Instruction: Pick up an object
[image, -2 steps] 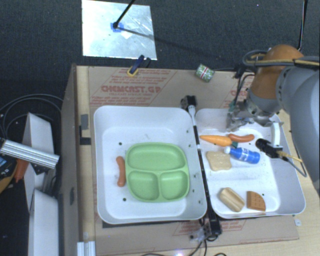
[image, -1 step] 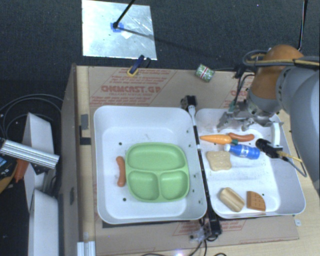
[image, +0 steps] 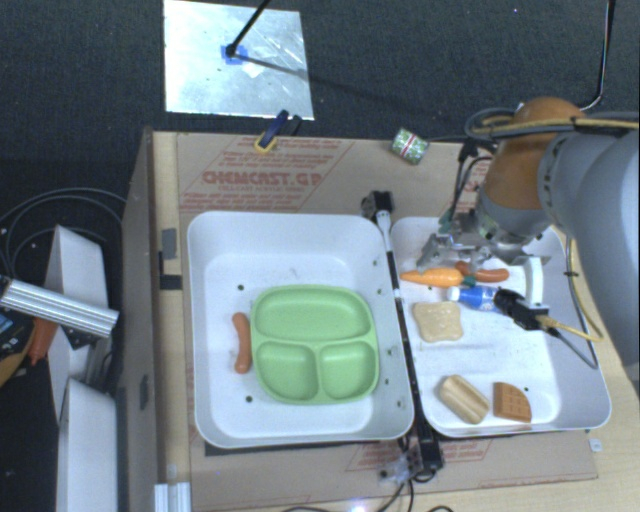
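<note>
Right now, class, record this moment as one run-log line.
pincer: low in right bin, above carrot | grip: cannot tell | green tray and sausage: left bin

I work in a robotics lab: my bench (image: 300, 170) is brown Chemcast-printed board on dark carpet, two white bins (image: 215, 300) holding toy food, loose cables (image: 60, 215) beyond its left edge

Glossy plastic green tray (image: 315, 340), smooth white bins (image: 215, 300)
</note>
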